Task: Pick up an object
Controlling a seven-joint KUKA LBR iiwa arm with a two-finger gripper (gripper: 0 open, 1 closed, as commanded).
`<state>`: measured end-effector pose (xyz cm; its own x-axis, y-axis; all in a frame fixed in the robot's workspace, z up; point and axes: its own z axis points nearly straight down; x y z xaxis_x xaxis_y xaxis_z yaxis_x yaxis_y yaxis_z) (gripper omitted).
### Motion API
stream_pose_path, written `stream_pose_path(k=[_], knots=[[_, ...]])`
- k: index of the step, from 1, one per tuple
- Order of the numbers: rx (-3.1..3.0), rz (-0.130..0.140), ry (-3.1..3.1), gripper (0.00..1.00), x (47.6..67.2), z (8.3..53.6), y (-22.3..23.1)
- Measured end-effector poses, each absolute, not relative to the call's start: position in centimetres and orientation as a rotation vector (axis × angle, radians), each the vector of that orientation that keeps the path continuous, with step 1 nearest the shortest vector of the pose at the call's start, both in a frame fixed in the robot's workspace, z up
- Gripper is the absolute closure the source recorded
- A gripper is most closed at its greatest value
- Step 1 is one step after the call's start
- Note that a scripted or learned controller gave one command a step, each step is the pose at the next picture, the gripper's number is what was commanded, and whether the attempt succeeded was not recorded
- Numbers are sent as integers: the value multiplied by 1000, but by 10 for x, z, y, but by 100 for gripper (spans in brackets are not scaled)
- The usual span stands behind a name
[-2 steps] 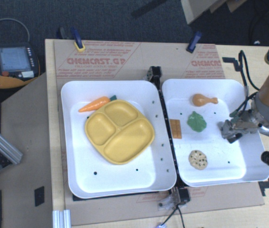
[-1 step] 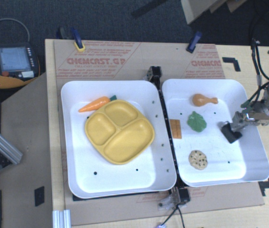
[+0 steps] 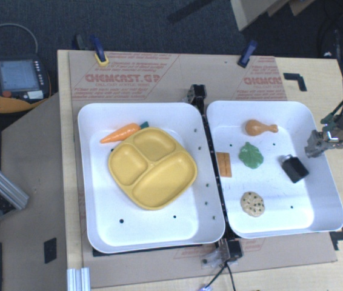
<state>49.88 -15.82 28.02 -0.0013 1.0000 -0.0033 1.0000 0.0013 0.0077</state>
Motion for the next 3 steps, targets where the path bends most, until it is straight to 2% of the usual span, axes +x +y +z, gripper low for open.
stream_pose_path(k=[2,3], knots=[[2216,1,2232,100,508,274,-45],[2222,-2,2224,100,517,254,2]])
